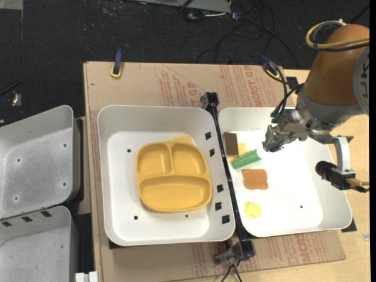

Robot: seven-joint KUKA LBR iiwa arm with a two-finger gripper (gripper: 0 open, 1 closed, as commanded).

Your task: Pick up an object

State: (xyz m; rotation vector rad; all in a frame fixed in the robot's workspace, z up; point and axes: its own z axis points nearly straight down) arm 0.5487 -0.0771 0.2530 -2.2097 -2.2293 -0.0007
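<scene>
End effector [274, 141] above green block [245, 159].

High slanted overhead; both bins [111, 175]

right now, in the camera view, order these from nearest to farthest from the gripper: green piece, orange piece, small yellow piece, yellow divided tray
Measured from the gripper, over the right bin:
1. green piece, just down-left of it, near the divider.
2. orange piece, below the green one in the same bin.
3. small yellow piece, toward that bin's near edge.
4. yellow divided tray, across in the left bin.
</scene>
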